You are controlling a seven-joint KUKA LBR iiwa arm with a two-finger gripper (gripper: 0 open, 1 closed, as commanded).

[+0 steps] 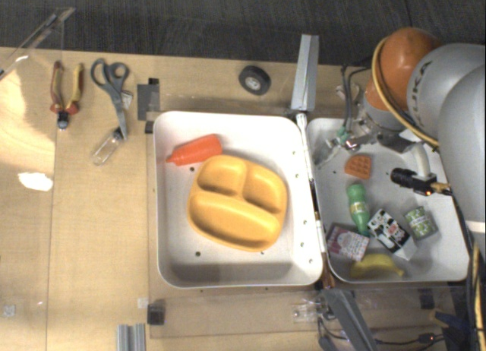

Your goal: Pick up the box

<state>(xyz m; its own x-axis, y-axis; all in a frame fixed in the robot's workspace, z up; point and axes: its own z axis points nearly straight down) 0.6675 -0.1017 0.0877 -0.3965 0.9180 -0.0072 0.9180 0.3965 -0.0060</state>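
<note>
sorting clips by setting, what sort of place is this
Likely a robotics lab bench: a robot arm over two white bins of toy items, with scissors and pliers lying on the wooden bench.

Yellow divided tray [237, 201], orange carrot [194, 150], scissors [114, 91], pliers [65, 93], tape roll [254, 80]

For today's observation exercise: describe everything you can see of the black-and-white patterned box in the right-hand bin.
The box is small and rectangular, printed in a black-and-white pattern, apparently cardboard. It lies flat but turned at a slant on the floor of the right bin, near its front. A green bottle lies just to its left, a pinkish packet at its lower left, a banana just below, and a small green can at its right. Nothing grips it.
</note>
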